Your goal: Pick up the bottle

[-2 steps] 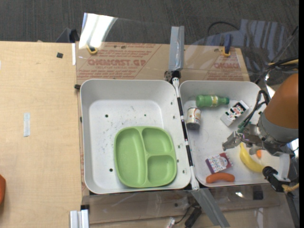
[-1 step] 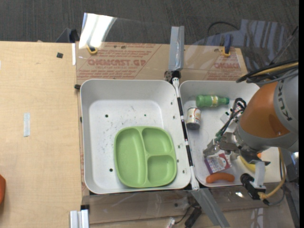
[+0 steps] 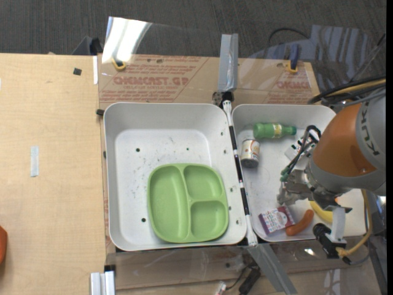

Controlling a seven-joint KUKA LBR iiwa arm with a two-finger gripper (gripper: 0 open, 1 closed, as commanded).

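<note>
Two shallow white bins sit side by side on the table, and we look down on both at a slant. In the left bin we see a green divided plate with three compartments, lying toward the near right corner of that bin. The bin floor around it shows dark specks.

In the right bin we find the bottle, green with a yellowish cap end, lying on its side near the far wall, its length running left to right. Just beside it, toward the near left, a small can lies against the divider between the bins. At the near edge of the same bin we see a purple packet, a reddish sausage-shaped item touching or just beside it, and a yellow piece partly hidden under the arm.

We see the grey arm with its orange band reaching in from the right, over the right side of the right bin. The gripper hangs above the middle of that bin, well apart from the bottle and nearer the packet. We cannot tell whether the jaws are released or clenched, and nothing shows between them.

Behind the bins lies a sheet of cardboard with red print.
</note>
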